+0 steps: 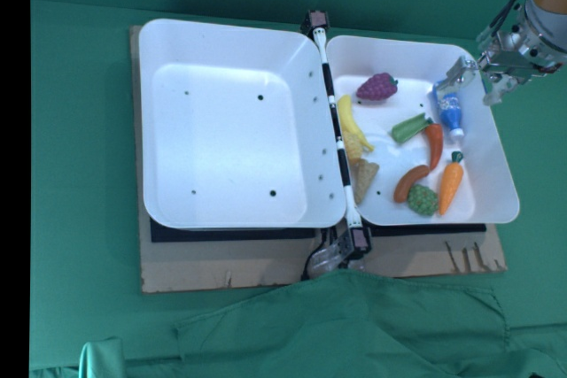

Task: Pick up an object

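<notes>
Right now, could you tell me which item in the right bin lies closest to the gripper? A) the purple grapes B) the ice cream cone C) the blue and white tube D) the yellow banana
C: the blue and white tube lies at the far right side of the right bin, just below and beside the gripper, while the grapes, banana and cone sit farther left.

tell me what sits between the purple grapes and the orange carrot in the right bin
In the camera view, a green pea pod and a red chili lie between the grapes and the carrot.
</notes>
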`<action>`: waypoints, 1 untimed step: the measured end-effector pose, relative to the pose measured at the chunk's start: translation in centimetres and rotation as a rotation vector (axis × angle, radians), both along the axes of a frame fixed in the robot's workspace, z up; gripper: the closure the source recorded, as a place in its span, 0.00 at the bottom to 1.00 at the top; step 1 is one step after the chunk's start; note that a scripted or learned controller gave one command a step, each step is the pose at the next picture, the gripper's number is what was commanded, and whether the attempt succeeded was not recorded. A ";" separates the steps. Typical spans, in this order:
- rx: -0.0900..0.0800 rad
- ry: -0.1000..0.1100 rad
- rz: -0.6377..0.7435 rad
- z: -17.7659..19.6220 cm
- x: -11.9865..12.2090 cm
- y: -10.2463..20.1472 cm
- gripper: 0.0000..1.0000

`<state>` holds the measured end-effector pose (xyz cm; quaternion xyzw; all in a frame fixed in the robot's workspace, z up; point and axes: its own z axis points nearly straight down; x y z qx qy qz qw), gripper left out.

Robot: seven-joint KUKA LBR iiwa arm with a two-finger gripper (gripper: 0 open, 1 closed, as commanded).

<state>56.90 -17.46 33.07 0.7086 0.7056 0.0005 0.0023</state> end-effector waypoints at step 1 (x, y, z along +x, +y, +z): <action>-0.002 -0.004 0.004 -1.8 6.6 2.2 0.00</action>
